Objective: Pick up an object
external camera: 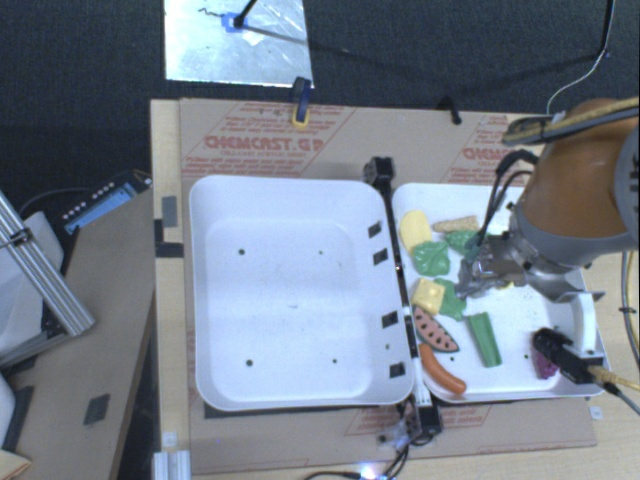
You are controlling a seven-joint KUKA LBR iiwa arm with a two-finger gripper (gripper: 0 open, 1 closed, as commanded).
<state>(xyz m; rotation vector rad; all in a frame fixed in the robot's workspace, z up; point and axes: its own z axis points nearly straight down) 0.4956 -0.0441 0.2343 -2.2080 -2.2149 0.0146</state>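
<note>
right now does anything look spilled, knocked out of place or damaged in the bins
Nothing stands out. The toy foods, including the hot dog, green stick and yellow piece, all lie inside the right bin, loosely piled but not spilled. The gripper is low among them. The left bin looks intact.

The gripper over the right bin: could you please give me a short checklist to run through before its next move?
1. Gripper is over the right white bin: ok.
2. Objects lie within reach, such as the green leaf-shaped toy and the yellow block: ok.
3. Finger state: cannot tell.
4. Something held between the fingers: cannot tell.
5. Crowding: the toys lie close together near the gripper, so a single clean grasp looks doubtful: not ok.
6. Green stick-shaped toy lies apart, a likely easier target: ok.
</note>
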